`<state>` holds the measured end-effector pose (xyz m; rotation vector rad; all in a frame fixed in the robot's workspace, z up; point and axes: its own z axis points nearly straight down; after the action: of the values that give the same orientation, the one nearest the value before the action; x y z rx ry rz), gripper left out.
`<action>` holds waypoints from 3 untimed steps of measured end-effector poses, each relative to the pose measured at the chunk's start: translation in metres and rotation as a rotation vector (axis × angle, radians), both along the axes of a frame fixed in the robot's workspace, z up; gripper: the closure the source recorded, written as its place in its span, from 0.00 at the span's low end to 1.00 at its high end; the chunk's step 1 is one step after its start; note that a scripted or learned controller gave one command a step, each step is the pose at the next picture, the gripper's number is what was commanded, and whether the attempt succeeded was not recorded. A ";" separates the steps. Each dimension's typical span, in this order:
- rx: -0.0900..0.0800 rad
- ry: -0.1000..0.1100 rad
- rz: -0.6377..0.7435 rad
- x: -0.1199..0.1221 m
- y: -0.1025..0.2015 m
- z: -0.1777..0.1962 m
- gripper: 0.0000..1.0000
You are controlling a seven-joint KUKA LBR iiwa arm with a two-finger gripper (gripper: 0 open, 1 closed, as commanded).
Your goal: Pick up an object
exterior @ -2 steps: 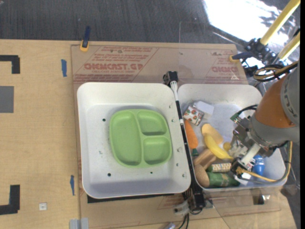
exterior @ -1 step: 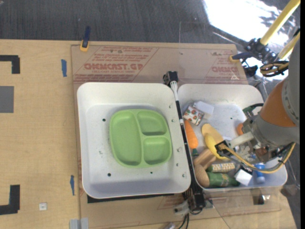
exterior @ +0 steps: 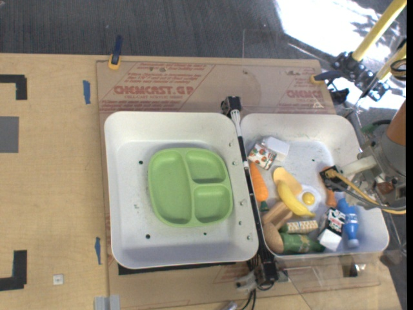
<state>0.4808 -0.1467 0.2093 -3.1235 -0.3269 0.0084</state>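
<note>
Two white bins sit side by side on the surface (exterior: pixel 51 192). The L bin (exterior: pixel 119 192) holds a green plate (exterior: pixel 190 186) w/ three parts. The R bin (exterior: pixel 310 126) has all the toys, so the thing to pick is in there. A carrot (exterior: pixel 258 183) lies at 9 o'clock. A banana (exterior: pixel 290 197) is in the middle w/ a fried egg (exterior: pixel 308 197) touching it. A blue bottle (exterior: pixel 352 221) lies at 4 o'clock, just beside a black & white carton (exterior: pixel 335 219). A green cucumber (exterior: pixel 300 243) is at 6 o'clock.

The arm (exterior: pixel 395 148) comes in from 3 o'clock. Its end hangs low over the R side of that bin, near the bottle. I can't tell if the fingers are open or shut, they're too hard to see. Nothing shows as held, so I think the pick isn't done yet.

How to do it well, I think: go for one toy w/ room round it. The bottle is close but packed in w/ the carton, so the fingers could bump that. The banana or carrot has more room. Come straight down & put the fingers across the thin way, not the long way. Grab the middle, b/c round toys may roll or slip. Close slow, then lift straight up & check the toy comes along.
</note>
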 end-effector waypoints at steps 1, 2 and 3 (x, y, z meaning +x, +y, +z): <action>0.002 0.012 0.010 0.000 0.001 0.004 1.00; 0.001 0.021 0.019 0.001 0.002 0.009 1.00; 0.001 0.030 0.028 0.002 0.002 0.015 1.00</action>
<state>0.4826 -0.1452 0.2242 -3.1140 -0.3704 0.0556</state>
